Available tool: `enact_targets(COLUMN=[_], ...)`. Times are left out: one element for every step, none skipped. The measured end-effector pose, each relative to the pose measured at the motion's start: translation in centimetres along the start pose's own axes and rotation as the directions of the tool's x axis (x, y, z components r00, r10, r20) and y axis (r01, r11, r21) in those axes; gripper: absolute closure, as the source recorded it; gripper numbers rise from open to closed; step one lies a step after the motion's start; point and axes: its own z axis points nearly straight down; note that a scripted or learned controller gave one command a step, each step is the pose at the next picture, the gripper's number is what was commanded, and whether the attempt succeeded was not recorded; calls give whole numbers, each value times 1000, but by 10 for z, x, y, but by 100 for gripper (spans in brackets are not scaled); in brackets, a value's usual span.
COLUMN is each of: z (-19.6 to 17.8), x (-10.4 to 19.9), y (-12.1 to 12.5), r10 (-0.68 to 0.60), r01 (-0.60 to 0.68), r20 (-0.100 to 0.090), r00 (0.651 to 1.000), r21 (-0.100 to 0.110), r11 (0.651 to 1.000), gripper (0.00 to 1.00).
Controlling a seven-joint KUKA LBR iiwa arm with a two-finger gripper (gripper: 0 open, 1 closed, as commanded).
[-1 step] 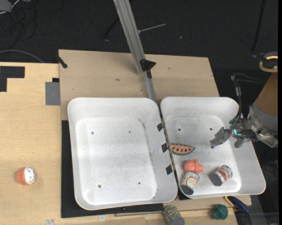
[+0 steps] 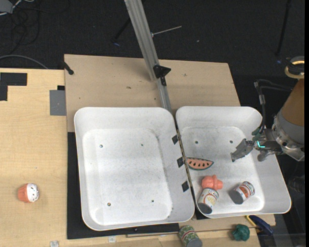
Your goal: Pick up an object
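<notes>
A small can (image 2: 242,192) is judged the likeliest target; it lies on its side in the right bin (image 2: 221,117), near that bin's front rim. Above it the pincer (image 2: 249,151) is seen with fingers apart, holding nothing. A descent straddling the can, clear of the orange toy (image 2: 211,182), is advised.

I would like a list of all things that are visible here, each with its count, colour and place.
white bins: 2, white, side by side on the bench
watermelon slice: 1, red and green, right bin, near its left wall
orange toy: 1, orange, right bin, front
cans: 2, white-labelled, lying in the right bin, front
round ball: 1, orange and white, on the wooden table at left
green object: 1, green, outside the bins at the front
metal rail: 1, grey, behind the bins
claw: 1, grey, above the right bin's right side
</notes>
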Motion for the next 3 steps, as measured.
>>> enact_targets(z=[44, 88, 129], x=[-3, -2, -2], y=[2, 0, 1], r10=[-1, -1, 1], r01=[1, 1, -1], r20=[-1, -1, 1], r00=[1000, 1000, 1000], r21=[5, 5, -2], r11=[1000, 1000, 1000], gripper=[0, 0, 0])
